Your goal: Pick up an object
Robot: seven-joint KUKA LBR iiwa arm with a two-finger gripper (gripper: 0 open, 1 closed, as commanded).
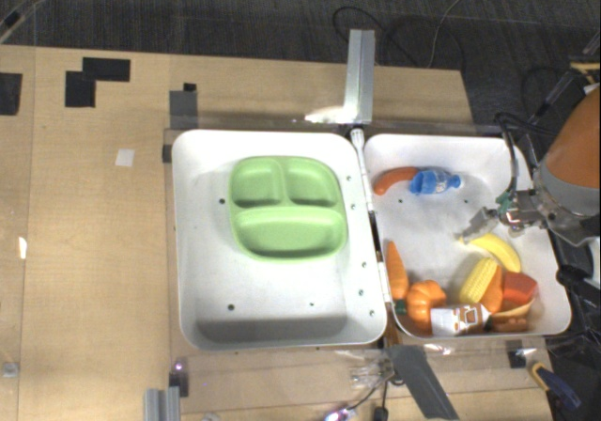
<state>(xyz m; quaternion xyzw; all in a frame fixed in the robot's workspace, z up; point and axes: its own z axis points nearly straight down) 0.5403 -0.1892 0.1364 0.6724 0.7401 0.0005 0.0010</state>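
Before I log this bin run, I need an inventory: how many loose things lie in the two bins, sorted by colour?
Green: 1, the divided plate.
Blue: 1, the small bottle.
Yellow: 2, the banana and the corn cob.
Orange or red: about 5; they overlap along the right bin's near edge, so this count is uncertain.
Total: about 9.

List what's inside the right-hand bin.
The right bin holds a blue bottle, banana, corn cob, carrot, small pumpkin and a red piece. Whatever lies beneath that front pile is covered.

Bright, even overhead light; soft focus.
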